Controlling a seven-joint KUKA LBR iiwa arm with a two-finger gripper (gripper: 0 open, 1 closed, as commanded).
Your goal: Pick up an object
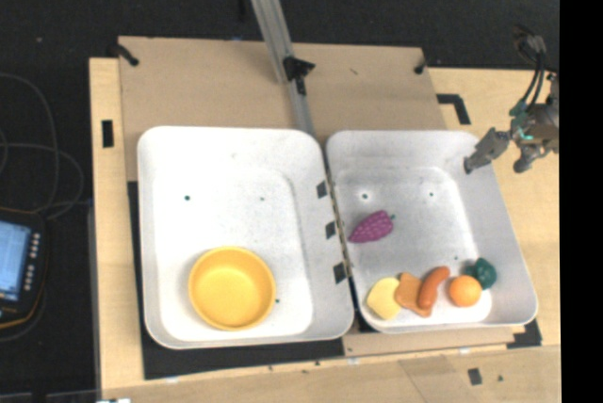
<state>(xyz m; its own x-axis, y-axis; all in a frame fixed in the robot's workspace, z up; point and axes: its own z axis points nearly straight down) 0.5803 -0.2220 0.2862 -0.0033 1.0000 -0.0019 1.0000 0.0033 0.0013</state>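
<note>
**Operator:** Scanning from the left, what do you have?

**Technician:** You will find the left bin (160,156) carrying one yellow bowl (232,287) near its front edge. Move right to the right bin (415,152): a purple grape cluster (372,226) lies alone near the divider. Along the front wall sits a tight row: a pale yellow piece (382,298), an orange carrot-like piece (409,292), a reddish sausage shape (432,286), an orange ball (464,290) and a dark green piece (483,272). The gripper (504,151) hangs at the far right, above the right bin's back right corner.

**Operator:** State of the jaws?

**Technician:** They stand apart, with nothing between them.

**Operator:** Which object suits the pick?

**Technician:** In my judgement, the grape cluster. It lies to the left of the jaws and toward the front of the counter, well apart from them. Its long axis runs roughly left to right with a slight tilt. Nothing touches it, so you avoid the crowded row.
</note>
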